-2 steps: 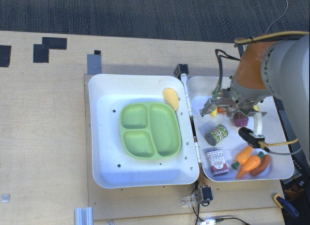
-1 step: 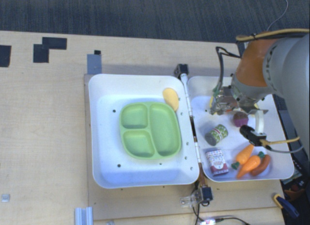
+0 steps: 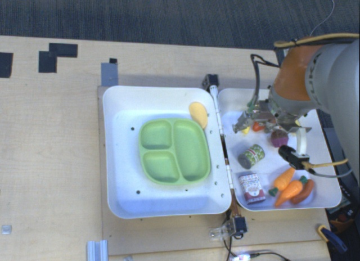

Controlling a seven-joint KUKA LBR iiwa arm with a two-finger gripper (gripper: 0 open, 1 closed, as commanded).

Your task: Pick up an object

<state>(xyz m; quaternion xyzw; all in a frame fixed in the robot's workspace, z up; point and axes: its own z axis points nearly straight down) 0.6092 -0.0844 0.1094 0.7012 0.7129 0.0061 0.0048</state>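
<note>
My gripper (image 3: 254,122) hangs low over the back left part of the right bin (image 3: 332,201), below the arm's orange band. A small red-orange thing (image 3: 257,126) shows right beneath it; whether it is held is unclear. Just in front of the gripper lies a small green-labelled can (image 3: 251,156) on its side. A purple round object (image 3: 279,138) and a white piece (image 3: 301,140) sit to the gripper's right. Near the bin's front lie a red packet (image 3: 252,188) and two orange carrots (image 3: 288,184).
The left bin (image 3: 121,198) holds a green divided plate (image 3: 173,151) and a yellow fruit (image 3: 197,113) at its back right corner. A black cable (image 3: 294,157) runs across the right bin behind the carrots. A raised rim divides the two bins.
</note>
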